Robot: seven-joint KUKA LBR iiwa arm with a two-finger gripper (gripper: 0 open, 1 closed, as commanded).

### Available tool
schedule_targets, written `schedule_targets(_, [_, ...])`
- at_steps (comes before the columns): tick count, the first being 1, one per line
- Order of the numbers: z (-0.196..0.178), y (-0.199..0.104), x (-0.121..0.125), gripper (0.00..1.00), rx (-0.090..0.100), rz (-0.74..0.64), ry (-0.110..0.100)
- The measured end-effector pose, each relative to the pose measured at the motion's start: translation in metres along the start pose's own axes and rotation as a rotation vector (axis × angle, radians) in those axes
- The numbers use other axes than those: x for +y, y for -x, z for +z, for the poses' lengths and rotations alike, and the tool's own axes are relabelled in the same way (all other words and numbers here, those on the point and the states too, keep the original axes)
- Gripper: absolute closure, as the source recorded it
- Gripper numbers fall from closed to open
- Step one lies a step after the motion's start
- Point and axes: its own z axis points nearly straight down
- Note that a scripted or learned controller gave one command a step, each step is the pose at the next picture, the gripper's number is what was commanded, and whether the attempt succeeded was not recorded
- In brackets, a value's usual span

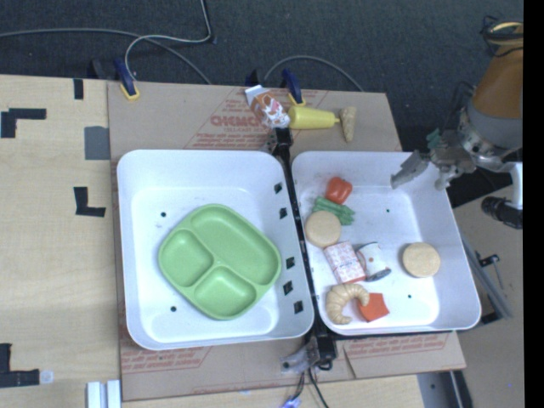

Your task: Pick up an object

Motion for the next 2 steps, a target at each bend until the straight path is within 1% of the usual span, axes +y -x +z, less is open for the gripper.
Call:
schedule_targets(1, [0.111,-0.069,0.007,0.0,0.001,-0.001,0.006])
schedule_targets(2, [0.121,-0.101,0.048,0.0,0.0,-0.002,0.003])
